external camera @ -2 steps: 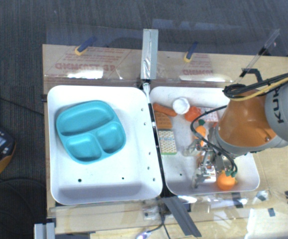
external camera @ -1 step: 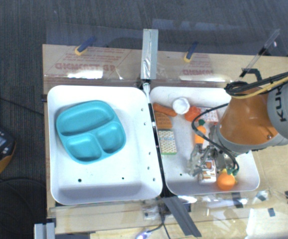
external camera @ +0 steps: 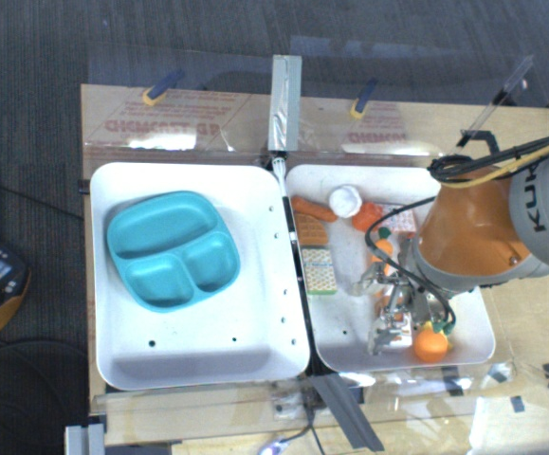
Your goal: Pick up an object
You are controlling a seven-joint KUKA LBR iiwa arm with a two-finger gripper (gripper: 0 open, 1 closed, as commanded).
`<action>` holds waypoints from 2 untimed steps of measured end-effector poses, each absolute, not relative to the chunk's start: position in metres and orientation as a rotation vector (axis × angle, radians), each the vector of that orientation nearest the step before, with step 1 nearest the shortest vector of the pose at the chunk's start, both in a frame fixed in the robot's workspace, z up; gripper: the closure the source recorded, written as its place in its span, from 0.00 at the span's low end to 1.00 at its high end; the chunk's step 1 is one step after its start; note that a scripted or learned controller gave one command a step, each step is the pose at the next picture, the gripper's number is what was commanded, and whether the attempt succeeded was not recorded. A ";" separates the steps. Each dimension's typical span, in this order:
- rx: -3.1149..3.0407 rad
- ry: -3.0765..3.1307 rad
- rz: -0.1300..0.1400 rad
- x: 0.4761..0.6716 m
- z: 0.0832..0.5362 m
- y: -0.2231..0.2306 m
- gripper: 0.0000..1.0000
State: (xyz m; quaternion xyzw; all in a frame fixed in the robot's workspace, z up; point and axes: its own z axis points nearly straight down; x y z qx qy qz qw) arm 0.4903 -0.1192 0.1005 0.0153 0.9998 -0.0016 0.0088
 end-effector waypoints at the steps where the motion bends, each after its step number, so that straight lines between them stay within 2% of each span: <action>1: 0.044 3.128 -0.005 0.488 0.090 -0.117 0.00; 2: 0.045 3.125 -0.006 0.489 0.101 -0.117 1.00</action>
